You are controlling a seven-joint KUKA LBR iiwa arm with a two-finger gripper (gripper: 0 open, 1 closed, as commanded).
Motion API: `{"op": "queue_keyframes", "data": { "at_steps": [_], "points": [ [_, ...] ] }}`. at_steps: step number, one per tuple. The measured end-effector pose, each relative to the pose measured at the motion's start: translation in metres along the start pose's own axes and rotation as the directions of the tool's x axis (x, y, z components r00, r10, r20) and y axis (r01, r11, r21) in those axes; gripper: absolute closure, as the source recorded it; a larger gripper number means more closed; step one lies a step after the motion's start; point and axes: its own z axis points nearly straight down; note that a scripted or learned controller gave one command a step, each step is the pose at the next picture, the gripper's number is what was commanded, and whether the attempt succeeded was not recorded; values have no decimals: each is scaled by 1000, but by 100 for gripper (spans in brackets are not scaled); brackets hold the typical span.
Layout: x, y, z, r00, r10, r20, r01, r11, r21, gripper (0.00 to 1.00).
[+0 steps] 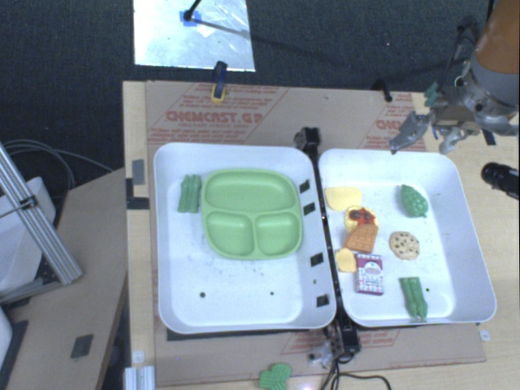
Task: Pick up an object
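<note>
My gripper [426,140] hangs open above the far edge of the right bin [467,242], with nothing between its fingers. Below it in that bin lie a green leafy piece [413,201], a round cookie [404,244], a yellow slice [343,197], a red and yellow item [360,216], a waffle square [362,237], a small red carton [370,274] and a green pickle [413,297]. The leafy piece is the nearest to the gripper, somewhat toward the front of it.
The left bin [175,275] holds a green divided plate [250,214] and a green bean bundle [189,193]. Black clips [309,138] join the bins along the middle. A green toy [275,375] lies off the bench's front edge.
</note>
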Motion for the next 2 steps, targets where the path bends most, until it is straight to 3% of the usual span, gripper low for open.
{"op": "queue_keyframes", "data": {
  "at_steps": [1, 2],
  "points": [
    [84, -104, 38, 1000, -3, -7, 3, 1000, 20, 0],
    [81, -8, 163, 1000, 4, -2, -4, 1000, 22, 0]
  ]
}}
